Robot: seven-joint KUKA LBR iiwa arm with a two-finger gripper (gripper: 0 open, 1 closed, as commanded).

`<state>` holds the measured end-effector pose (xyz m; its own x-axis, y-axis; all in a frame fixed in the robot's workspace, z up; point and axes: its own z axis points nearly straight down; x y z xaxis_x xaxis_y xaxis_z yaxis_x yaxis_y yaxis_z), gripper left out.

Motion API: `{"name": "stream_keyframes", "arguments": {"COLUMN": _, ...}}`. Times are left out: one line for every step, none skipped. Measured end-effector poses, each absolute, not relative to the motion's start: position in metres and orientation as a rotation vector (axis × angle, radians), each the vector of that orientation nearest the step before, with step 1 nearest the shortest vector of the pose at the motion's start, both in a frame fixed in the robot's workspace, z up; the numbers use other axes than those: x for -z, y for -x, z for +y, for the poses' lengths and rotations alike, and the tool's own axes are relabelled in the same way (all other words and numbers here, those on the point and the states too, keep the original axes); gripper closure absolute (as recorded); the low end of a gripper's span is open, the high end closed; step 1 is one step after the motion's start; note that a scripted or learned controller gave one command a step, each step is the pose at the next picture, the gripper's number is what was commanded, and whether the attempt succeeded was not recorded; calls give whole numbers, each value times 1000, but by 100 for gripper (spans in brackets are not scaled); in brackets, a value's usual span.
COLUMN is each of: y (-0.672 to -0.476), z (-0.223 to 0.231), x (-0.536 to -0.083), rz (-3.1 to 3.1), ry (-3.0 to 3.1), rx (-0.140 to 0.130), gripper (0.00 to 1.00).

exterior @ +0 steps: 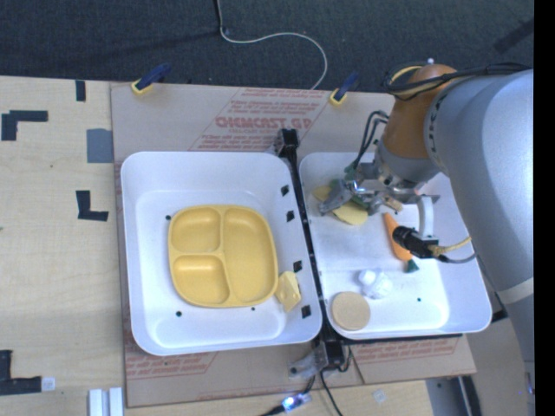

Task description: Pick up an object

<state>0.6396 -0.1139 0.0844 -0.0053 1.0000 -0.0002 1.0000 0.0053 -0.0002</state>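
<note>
My gripper (354, 196) hangs low over the far left part of the right bin (434, 315), just over a pale yellow piece (350, 214) and a small yellow bit (324, 192) beside it. An orange carrot (398, 237) lies to the right of the gripper. Nearer the front of the same bin lie a small white crumpled object (373, 282) and a tan round disc (351, 310). The arm's body hides the gripper's upper part.
The left bin (143, 232) holds a yellow divided plate (222, 255) and a small yellow chunk (289, 290) at its front right corner. A black divider (301, 232) runs between the bins. A thin cable (269, 37) loops behind the bench.
</note>
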Motion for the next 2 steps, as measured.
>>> {"name": "stream_keyframes", "arguments": {"y": -638, "z": -115, "x": -94, "rz": -2225, "ry": 2218, "rx": -1, "gripper": 100}}
{"name": "stream_keyframes", "arguments": {"y": -671, "z": -2, "x": -191, "rz": -2239, "ry": 2210, "rx": 17, "gripper": 100}}
